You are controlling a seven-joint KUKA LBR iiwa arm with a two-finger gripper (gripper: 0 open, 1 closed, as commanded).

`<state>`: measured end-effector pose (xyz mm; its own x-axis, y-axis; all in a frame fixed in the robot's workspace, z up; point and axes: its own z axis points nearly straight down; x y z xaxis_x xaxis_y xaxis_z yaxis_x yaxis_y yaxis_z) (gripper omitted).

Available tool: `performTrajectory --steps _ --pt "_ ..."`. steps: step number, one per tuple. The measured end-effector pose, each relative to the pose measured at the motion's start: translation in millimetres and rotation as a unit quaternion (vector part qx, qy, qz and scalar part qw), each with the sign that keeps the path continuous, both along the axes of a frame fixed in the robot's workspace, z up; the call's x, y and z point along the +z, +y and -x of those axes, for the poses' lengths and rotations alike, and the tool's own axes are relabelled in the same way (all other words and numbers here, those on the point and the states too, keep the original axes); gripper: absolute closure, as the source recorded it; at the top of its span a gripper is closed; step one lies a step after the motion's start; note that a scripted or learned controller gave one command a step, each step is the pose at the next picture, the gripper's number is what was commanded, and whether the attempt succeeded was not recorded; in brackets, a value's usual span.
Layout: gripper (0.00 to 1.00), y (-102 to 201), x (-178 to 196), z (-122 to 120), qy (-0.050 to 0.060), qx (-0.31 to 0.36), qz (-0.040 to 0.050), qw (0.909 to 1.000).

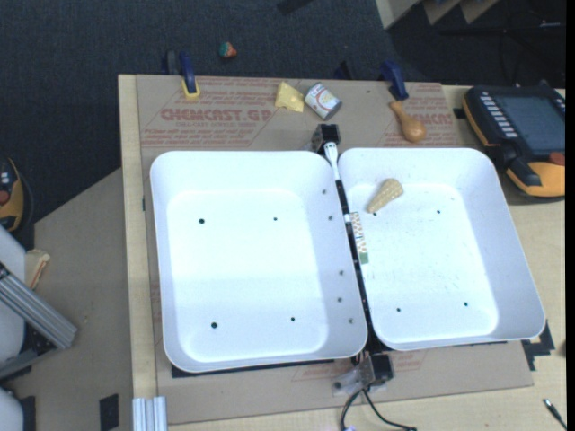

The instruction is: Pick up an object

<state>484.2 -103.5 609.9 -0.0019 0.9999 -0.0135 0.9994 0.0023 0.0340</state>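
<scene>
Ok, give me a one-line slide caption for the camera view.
Two white bins side by side on a bench, with a cone-shaped object lying in the right bin.

Bench point(225, 115): you see two white bins point(243, 259) side by side.
Far edge: yellow wedge point(288, 98), small box point(322, 101), wooden pear-shaped piece point(409, 124).

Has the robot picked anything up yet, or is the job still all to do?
Nothing looks picked up yet. A cone-shaped toy lies loose in the right bin, near its top-left corner, with nothing touching it. Nothing is in hand. Still left: the whole grab, meaning reaching in, closing on the cone and lifting it. A yellow piece and a small box sit outside, behind the bins.
</scene>
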Motion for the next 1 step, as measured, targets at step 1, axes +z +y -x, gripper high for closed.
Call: performTrajectory --steps 1 --pt "1.00 0.1 10.7 -0.7 -0.003 0.000 0.0009 1.0000"
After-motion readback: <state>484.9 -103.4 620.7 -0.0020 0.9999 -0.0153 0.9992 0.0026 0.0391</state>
